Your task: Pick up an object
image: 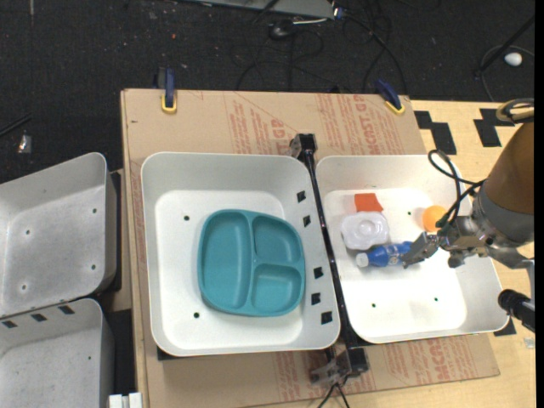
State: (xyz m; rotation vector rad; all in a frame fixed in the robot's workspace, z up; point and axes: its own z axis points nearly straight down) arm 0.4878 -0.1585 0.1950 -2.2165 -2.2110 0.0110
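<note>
Now the tool (422, 250) sits low in the right bin (476, 317), its dark tips pointing toward the bin divider. Whether the tips are spread or pressed together I cannot tell; they blur into one dark shape.

Candidates for the pick, all in this bin:
- blue bottle (384, 255), lying on its side, its near end touching or just short of the tool tip.
- clear lidded cup (365, 229), just beyond the bottle, touching it or nearly so.
- orange block (368, 201), further beyond, near the bin's far wall.
- orange ball (434, 218), close beside the wrist, partly hidden by cabling.

Left bin (166, 185) across the divider holds a teal divided plate (252, 263), well apart from the tool.

Risks, as judged:
- Bottle is round and lying down; a push on its end would likely slide or roll it toward the divider instead of seating it.
- Cup crowds the bottle; a finger could land on the cup's rim and block closure.
- Ball by the wrist may get nudged and roll.
</note>
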